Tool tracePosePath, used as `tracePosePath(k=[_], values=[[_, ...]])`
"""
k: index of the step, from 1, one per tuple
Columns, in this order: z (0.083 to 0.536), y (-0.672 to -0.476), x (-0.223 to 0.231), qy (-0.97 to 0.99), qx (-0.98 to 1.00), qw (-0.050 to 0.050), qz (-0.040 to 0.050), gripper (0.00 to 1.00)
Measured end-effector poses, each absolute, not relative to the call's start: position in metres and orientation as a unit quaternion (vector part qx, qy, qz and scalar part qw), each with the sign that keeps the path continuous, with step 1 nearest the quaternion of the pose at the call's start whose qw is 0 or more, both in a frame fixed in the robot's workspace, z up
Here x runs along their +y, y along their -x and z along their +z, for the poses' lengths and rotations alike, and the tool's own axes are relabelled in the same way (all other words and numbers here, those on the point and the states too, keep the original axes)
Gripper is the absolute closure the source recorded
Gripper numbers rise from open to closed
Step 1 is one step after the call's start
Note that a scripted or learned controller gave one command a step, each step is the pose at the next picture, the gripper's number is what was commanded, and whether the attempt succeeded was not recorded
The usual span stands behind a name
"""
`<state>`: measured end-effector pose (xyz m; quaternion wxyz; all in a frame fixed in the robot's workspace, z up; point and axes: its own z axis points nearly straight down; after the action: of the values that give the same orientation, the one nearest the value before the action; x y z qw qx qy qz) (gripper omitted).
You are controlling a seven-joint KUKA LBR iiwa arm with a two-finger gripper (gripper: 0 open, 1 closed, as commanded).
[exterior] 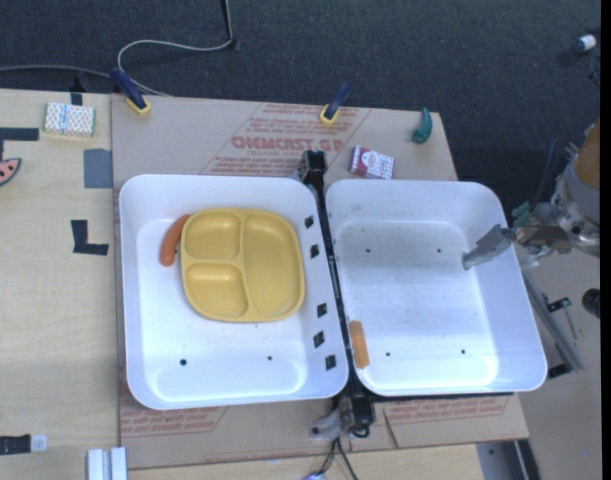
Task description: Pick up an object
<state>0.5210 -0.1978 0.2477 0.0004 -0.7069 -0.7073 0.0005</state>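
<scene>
Two shallow white plastic bins sit side by side on a sheet of brown printed cardboard (275,143) that covers the bench. In the left bin (150,368) a yellow plastic plate with three compartments (243,265) lies in the upper half, nearer the far edge than the near one. A small orange sausage-shaped toy (170,240) lies just beside the plate's left rim, close to the bin's left wall. The right bin (485,368) has a second small orange piece (358,344) lying against its left wall, toward the near left corner. The two-finger gripper (482,249) reaches in over the right bin's right edge near the far right corner, a grey finger slanting down toward the bin floor; whether the fingers are apart or together cannot be told, and nothing is seen between them. On the cardboard beyond the bins' far edges lie a small red-and-white packet (370,162), a yellow clamp (335,108) and a green clip (423,126).
</scene>
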Motion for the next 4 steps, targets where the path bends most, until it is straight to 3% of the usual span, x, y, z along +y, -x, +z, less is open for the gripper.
tracePosePath(k=[1,2,3,4], values=[[0.19,-0.499,-0.126,0.706,-0.708,0.001,0.0005,0.0],[0.116,-0.532,-0.099,0.707,-0.708,0.001,0.0008,0.0],[0.086,-0.542,-0.095,0.707,-0.707,0.0,0.0007,0.0],[0.095,-0.543,-0.095,0.707,-0.707,-0.002,0.0,1.0]])
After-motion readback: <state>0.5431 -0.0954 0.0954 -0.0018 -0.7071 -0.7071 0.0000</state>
